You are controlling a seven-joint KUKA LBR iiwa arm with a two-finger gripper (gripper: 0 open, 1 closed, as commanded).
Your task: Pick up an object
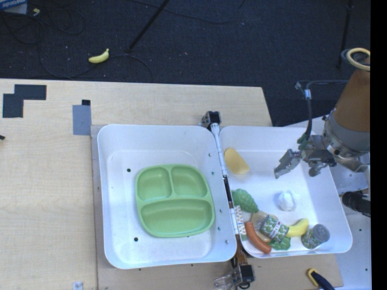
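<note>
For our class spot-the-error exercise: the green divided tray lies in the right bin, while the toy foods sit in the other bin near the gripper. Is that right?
Not quite. The camera view shows the green divided tray in the left bin, not the right one. The toy foods, such as the hot dog and banana, lie in the right bin, near the gripper.

You have two white bins: the left bin (109,162) at nine o'clock holds one green divided plate (174,199); the right bin (329,186) at three o'clock holds about seven small items. One banana (98,56) lies at eleven o'clock.
</note>
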